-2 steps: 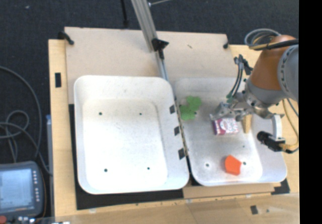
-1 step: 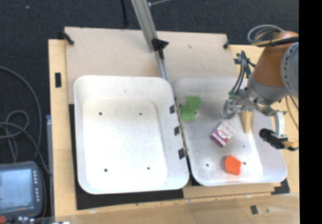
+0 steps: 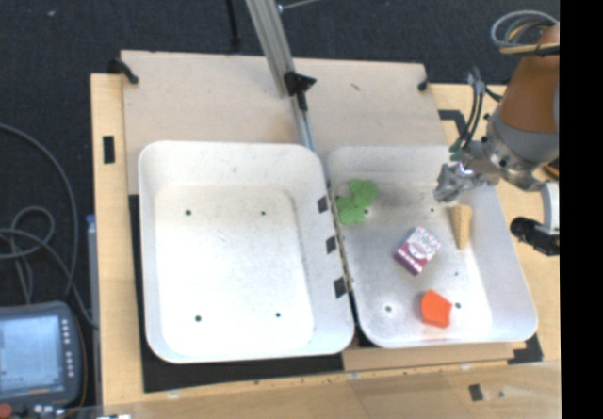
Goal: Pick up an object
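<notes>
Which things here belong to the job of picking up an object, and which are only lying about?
Belong to the job:
- green lumpy toy
- purple-and-white patterned box
- orange block
- tan cone-shaped piece
- robot's hand
- right white plastic bin holding all four

Just lying about:
- left white plastic bin
- slanted grey metal pole
- black cables
- grey screen device
</notes>
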### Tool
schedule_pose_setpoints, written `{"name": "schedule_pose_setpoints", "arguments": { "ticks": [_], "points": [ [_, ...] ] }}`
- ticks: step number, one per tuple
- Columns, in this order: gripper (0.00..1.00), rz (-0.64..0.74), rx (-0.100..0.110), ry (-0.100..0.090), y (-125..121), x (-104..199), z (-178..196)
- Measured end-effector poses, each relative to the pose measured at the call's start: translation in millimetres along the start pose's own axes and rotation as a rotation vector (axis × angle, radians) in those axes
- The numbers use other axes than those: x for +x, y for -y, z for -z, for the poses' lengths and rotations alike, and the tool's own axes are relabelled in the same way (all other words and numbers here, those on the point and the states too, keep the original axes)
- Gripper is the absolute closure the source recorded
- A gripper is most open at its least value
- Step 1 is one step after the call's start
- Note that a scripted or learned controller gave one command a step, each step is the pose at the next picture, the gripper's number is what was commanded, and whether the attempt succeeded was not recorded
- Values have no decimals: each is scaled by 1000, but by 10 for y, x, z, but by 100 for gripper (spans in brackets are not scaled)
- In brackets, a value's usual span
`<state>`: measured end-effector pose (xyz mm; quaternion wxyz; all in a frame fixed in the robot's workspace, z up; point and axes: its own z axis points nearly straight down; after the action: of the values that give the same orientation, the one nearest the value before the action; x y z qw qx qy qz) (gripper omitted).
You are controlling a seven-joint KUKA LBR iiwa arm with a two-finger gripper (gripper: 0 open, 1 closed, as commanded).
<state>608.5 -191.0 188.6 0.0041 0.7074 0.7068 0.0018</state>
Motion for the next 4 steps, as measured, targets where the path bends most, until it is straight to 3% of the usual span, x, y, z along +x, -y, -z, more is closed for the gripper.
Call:
{"name": "schedule_pose_setpoints", "arguments": {
  "ticks": [1,2,4],
  "points": [
    [100,3,0,0,-122,-17,561],
    [100,5,4,-2,-133,-27,733],
    [100,7,8,-4,44,944,561]
  ]
}}
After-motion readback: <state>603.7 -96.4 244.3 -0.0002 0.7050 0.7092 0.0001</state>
